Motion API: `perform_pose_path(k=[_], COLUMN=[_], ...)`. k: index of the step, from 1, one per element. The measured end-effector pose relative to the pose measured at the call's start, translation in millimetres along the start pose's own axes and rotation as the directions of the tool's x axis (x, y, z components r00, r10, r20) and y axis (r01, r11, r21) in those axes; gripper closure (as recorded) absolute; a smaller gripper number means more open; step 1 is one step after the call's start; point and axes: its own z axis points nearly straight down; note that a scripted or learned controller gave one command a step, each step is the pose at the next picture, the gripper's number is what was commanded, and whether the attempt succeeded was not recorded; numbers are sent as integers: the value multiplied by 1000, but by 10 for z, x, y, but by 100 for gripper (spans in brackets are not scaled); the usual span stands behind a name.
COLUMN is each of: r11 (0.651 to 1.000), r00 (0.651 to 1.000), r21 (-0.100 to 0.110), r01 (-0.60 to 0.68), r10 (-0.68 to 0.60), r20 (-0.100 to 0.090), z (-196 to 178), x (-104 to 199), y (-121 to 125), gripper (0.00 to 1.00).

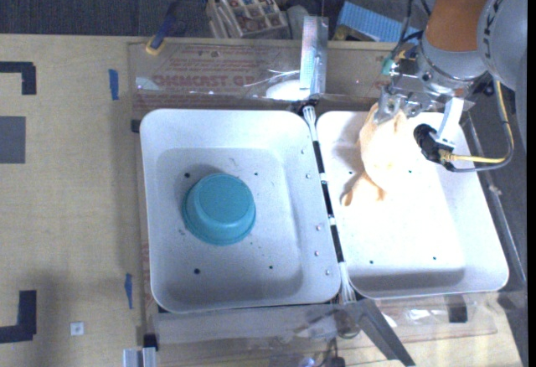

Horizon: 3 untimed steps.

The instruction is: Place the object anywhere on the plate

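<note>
The gripper (394, 105) appears clamped on the top of a pale orange object (374, 154) dangling over the right bin (435, 265), while the blue plate (219, 208) lies toward eight o'clock in the left bin (167, 139).

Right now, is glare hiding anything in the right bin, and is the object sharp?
Camera view: the right bin is overexposed, its floor washed to flat white; the pale orange object hanging below the gripper is soft and low in contrast; the left bin and teal plate are evenly lit and clear.
</note>
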Motion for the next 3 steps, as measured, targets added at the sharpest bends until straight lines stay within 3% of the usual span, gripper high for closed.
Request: perform_pose_path(k=[1,2,3], r11=[1000,921,699], r00=[1000,921,699], r21=[-5,-2,-3], r01=[3,389,715], r10=[-3,-389,-715], r20=[-1,-1,0], z=[-226,-151,-266], x=[8,300,665], y=[7,-302,-664], gripper=[100,100,100])
